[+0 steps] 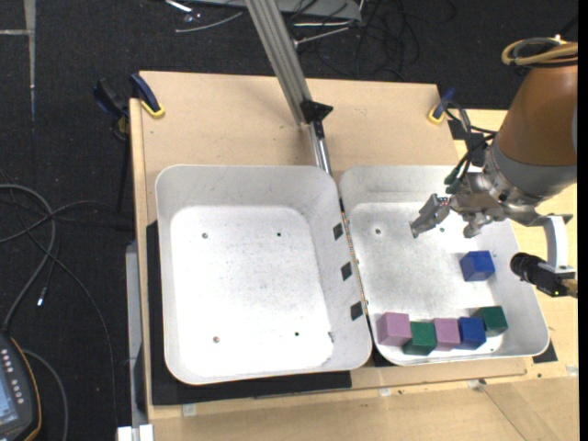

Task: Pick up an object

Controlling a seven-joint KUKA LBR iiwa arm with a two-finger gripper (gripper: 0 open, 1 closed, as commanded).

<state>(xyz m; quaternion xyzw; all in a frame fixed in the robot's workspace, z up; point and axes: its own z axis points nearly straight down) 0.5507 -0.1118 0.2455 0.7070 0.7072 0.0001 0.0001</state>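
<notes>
Blue cube [477, 265] lies unlifted in your right bin [404, 196]; jaws [430, 217] hover apart nearby, clamping nothing.

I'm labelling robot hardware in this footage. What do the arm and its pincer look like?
The arm is bulky and rounded, with an orange band above a grey wrist section. Dark cables run along it. The pincer is a small grey metal assembly with slim fingers.
</notes>
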